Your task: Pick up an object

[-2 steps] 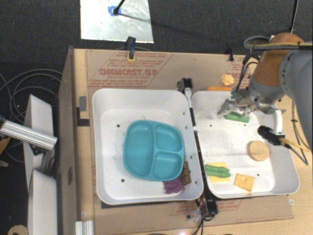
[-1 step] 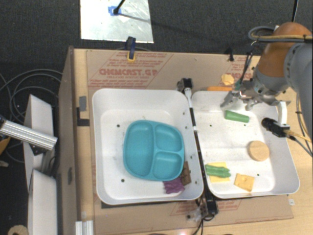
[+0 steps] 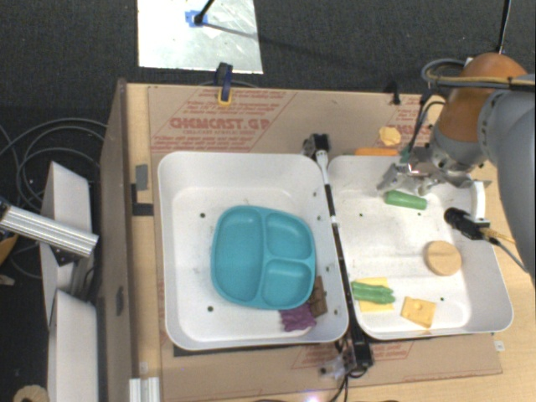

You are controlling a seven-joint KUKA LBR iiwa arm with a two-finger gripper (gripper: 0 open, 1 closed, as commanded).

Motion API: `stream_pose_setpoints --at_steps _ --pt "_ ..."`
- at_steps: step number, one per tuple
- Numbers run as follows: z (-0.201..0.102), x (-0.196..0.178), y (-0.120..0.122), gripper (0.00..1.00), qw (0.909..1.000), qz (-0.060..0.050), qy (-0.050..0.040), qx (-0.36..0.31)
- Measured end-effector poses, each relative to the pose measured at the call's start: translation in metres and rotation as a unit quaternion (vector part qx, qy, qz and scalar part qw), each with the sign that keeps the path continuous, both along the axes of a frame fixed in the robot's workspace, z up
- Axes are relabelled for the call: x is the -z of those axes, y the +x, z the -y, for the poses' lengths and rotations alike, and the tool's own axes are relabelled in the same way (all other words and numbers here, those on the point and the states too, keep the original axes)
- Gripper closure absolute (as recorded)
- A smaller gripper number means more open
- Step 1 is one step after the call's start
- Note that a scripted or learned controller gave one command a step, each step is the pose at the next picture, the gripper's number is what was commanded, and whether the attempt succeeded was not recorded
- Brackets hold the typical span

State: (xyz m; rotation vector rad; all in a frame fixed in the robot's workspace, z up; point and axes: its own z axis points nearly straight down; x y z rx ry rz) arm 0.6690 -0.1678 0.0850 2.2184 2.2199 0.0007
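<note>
- The left bin [image 3: 180, 224] holds a teal plate [image 3: 264, 258] with 3 compartments, lying flat in its middle. A purple lump [image 3: 295, 318] and a small brown piece [image 3: 319, 301] lie against the plate's near edge, by the bin's near right corner.
- In the right bin [image 3: 494, 296], a round tan disc [image 3: 442, 258] lies near the right edge. A yellow wedge [image 3: 418, 311] lies by the near edge, and a green-and-yellow piece [image 3: 373, 292] lies toward the near left corner. All 3 are well apart from the tool.
- An orange strip [image 3: 376, 151] lies at that bin's far edge, and a yellow lump [image 3: 389, 135] sits on the tabletop just beyond it.
- The tool [image 3: 409, 176] is low over the far half of the right bin, just above the green stick. I cannot tell whether it is open or closed, or whether it touches the stick.
- The green stick [image 3: 405, 198] is short, rounded and bright green. It lies flat on the bin floor in the far half, roughly parallel to the far edge.
- The tabletop [image 3: 251, 115] is covered in brown cardboard with red print. A black clamp [image 3: 317, 146] sits where the 2 bins meet at their far edges, and a blue and yellow clamp [image 3: 224, 83] grips the tabletop's far edge.
- Around the tabletop is a dark floor [image 3: 67, 40]. It has a silvery sheet [image 3: 199, 22] beyond the far edge, and black cables [image 3: 42, 149] and a metal rail [image 3: 46, 229] off the left edge.
</note>
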Motion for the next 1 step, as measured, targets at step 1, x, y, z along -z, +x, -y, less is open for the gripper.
stream_pose_setpoints --at_steps 1 --pt "-0.0007 -0.0142 0.0016 1.0 1.0 0.003 -0.0005 -0.001"
